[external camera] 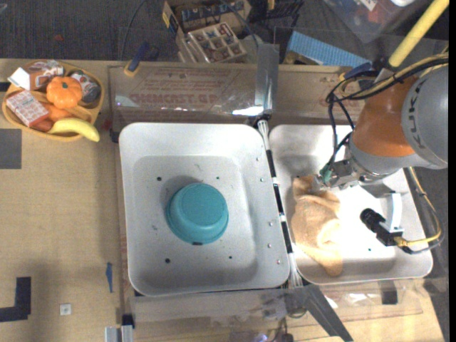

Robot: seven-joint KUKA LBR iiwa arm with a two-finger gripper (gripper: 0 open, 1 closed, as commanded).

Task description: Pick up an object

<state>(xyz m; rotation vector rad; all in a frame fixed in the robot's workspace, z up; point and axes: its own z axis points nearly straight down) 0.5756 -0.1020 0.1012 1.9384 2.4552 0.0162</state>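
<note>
Overhead, the arm point(399, 130) reached in from the right and hung over the right bin point(417, 262), its wrist low above that bin's far left part. Largest of the loose things was the teal bowl point(198, 213), upside down near the middle of the left bin point(135, 155), well apart from the arm and across the divider. Nearer by far was the tan cloth point(317, 223), a crumpled heap whose long axis ran from far to near along the right bin's left side. The gripper point(329, 177) sat at the cloth's far end, just at or touching its edge, so the bulk of the cloth lay toward the near side from it. How wide it stood, and whether anything was in it, I could not tell.
</note>
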